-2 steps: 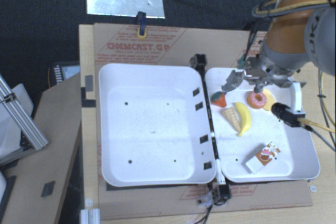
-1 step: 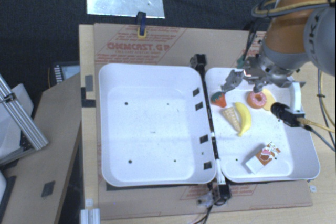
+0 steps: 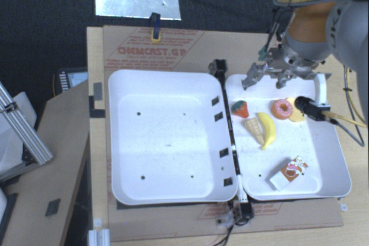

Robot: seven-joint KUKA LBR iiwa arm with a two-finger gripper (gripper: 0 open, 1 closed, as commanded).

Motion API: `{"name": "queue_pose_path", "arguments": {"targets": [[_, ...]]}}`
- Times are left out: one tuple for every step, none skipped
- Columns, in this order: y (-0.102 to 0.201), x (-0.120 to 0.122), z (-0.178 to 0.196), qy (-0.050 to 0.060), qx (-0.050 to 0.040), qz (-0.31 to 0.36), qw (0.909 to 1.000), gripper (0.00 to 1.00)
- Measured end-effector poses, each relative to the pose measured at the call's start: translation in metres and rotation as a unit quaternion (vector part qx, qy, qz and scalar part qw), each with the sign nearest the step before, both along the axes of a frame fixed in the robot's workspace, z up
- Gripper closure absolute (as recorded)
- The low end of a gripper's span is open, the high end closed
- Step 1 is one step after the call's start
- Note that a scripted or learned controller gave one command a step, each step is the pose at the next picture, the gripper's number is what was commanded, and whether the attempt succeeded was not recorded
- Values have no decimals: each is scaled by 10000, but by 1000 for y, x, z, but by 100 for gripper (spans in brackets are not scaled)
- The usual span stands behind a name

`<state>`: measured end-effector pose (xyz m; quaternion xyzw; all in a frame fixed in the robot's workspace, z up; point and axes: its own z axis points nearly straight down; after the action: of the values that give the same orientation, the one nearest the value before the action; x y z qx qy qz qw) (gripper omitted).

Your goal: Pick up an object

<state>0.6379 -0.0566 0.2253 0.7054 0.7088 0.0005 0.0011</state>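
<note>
Overhead, we see 2 shallow white bins side by side on the counter [image 3: 98, 124]. Our left bin [image 3: 167, 135] shows bare white floor with a few small dark dots. Our right bin [image 3: 331, 176] holds every loose object.

Near its inner wall lies a small red strawberry [image 3: 240, 107] with a green top. Just below and right of it we find a pale waffle cone [image 3: 253, 127], and touching the cone's right side a yellow banana [image 3: 266, 129] running diagonally. A pink-frosted donut [image 3: 282, 109] sits to the banana's upper right, with a yellow piece [image 3: 297, 116] tucked against its right edge. Well apart, toward the bin's near edge, rests a small white box [image 3: 288, 172] with a red and brown print.

Our grey arm [image 3: 323, 3] reaches in from the right, and the jaws [image 3: 266, 74] hang over the far end of the right bin, above the strawberry and donut. They stand spread wide, with nothing between them.
</note>
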Motion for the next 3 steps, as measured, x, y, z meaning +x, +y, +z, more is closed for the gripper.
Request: {"name": "queue_pose_path", "arguments": {"targets": [[4,32,-7,-2,2,7,10000,0],[13,-19,-45,51,8,-21,10000,0],[12,-16,-43,16,1,-19,10000,0]]}}
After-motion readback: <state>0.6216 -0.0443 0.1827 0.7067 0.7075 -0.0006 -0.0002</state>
